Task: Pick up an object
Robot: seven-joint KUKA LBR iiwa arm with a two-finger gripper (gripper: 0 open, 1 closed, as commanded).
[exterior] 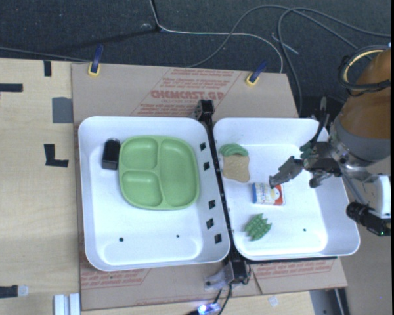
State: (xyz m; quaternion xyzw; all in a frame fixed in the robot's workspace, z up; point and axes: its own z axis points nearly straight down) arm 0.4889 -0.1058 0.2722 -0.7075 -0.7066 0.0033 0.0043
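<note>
The pincer [284, 173] hangs over the right bin [315, 241], its dark fingers seemingly parted and holding nothing, apparently lined up for a grab because the small blue-and-white packet [268, 194] lies just below its tip.

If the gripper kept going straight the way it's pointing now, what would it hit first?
The gripper points down and toward the left bin, its tip just above the small blue, white and red packet in the right bin. It would probably meet that packet first, though height above it is unclear from this view.
</note>
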